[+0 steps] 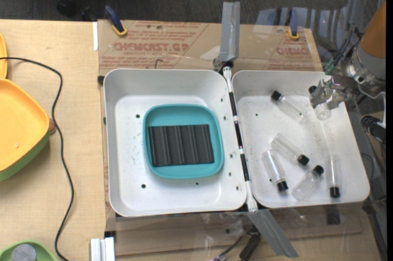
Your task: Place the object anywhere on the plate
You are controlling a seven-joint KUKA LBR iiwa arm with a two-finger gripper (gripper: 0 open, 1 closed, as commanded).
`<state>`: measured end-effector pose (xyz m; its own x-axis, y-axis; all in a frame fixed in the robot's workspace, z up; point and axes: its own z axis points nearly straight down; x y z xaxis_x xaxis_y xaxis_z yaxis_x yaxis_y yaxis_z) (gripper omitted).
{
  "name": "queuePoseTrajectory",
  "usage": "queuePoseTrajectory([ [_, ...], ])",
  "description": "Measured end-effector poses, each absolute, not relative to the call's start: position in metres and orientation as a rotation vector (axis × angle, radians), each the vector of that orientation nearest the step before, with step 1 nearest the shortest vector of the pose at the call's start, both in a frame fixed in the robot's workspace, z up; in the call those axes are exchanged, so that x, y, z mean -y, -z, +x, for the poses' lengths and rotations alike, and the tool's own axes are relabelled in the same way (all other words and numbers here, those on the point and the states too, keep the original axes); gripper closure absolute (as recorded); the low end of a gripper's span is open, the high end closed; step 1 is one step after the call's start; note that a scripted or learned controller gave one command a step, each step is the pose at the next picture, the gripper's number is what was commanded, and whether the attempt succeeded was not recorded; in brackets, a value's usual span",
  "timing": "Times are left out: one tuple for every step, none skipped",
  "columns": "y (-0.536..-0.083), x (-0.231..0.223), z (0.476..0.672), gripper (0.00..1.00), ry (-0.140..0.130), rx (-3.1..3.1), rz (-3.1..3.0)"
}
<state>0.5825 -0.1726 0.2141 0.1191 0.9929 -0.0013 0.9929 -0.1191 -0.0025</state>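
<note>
Overhead, two white bins sit side by side on a worktop point(61, 131), with a robot arm point(368, 57) at the right edge

Left bin point(123, 131) holds a teal plate point(182, 115) with a dark ribbed centre, lying flat near the middle. Right bin point(258, 124) holds several clear vials with black caps: one vial point(285, 103) lies tilted near the upper middle, and four more lie scattered in the lower half, close together but mostly apart. The tool point(323, 100) hangs over the upper right corner of the right bin, with something clear and vial-like at its tip; whether it is grasped or the tool is released cannot be told. A yellow dish point(18, 131) rests at the worktop's far left, with a black cable point(61, 149) curving beside it
</note>
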Motion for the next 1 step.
queuePoseTrajectory([
  [-0.2141,0.1726,0.5825,0.00,-0.004,2.084,-2.349],
])
